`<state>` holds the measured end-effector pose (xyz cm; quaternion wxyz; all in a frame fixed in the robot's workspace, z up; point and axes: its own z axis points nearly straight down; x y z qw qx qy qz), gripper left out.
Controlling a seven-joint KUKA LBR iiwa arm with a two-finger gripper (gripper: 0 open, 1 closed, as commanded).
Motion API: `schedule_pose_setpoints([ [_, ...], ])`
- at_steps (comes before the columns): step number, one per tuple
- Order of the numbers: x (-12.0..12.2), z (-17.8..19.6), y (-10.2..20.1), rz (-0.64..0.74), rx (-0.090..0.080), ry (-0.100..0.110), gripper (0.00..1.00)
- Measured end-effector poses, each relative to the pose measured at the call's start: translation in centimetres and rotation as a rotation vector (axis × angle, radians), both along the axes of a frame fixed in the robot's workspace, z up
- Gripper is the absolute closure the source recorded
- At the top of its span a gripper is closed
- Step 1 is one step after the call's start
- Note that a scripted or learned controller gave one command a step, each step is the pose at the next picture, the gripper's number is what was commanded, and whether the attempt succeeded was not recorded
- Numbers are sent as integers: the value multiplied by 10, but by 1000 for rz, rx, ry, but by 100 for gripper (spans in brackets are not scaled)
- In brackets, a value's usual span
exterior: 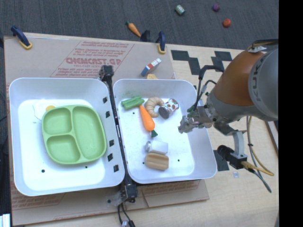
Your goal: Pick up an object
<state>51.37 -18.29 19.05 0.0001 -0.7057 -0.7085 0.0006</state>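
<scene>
We see the arm (246, 86) reaching in from the right side of the desk (227, 193), its orange band above the wrist, with the tool (188, 125) hanging over the right-hand part of the right bin (201, 167). We cannot tell how far the tool is open, and we see nothing caught in it.

The things to pick lie in the right bin, all to the left of the tool. Nearest to it is a small dark and speckled piece (167, 109), close to the bin's far edge and a little left of the tool. Touching that piece on its left is a pale ring-shaped pastry (153, 105), and further left lies a green vegetable (132, 102), near the bin's far left corner. The carrot (147, 118) lies aslant below these, towards the middle of the bin, its green tip pointing to the near edge; it is well apart from the tool. Towards the bin's near edge sit a white block (157, 148) and, just beside it on the near side, a tan bread roll (156, 161); both lie left of the tool and nearer to us.

The left bin (19, 174) holds a green divided plate (73, 134) with three compartments. On the far part of the desk, beyond the right bin, lies a small red, white and blue box (151, 66). On the floor (71, 8) beyond the desk we see another small carrot (134, 29).
</scene>
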Motion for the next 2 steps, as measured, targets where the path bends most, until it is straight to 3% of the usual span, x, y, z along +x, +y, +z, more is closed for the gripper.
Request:
schedule_pose_setpoints([
  [1, -20, 52, -3, 0, 0, -2, 100],
  [2, -37, 52, -29, 1, 0, 0, 100],
])
